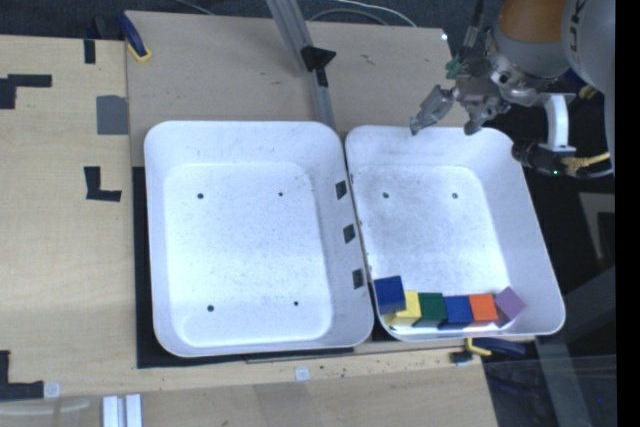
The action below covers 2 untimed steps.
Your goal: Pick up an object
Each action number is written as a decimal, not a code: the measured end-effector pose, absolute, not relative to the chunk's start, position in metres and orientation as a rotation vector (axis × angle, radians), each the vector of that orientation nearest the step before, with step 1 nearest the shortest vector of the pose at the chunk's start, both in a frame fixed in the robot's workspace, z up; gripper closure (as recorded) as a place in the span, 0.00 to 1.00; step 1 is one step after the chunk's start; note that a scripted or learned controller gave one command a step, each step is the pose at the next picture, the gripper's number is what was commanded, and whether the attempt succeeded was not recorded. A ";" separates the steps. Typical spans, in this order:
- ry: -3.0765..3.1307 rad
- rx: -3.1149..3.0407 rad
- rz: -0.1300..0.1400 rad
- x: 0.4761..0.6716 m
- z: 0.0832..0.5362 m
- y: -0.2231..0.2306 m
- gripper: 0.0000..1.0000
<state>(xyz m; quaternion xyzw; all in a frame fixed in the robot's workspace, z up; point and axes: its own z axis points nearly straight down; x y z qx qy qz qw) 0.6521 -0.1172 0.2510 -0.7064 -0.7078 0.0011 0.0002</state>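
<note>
Blocks (445, 305), blue, yellow, green, orange and purple, lined up along near wall of right bin (520, 215). Claw (443, 120) poised over far rim of same bin, well apart from blocks, fingers spread, nothing between. Left bin (165, 215) alongside on bench (60, 215).

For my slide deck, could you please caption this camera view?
KUKA arm's open gripper hovers over the right bin's far edge; colored blocks line its near wall.

Robot lab; bench (60, 215), white bins (160, 215)
</note>
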 end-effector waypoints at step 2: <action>-2.231 -2.209 -0.005 0.639 0.235 0.032 0.00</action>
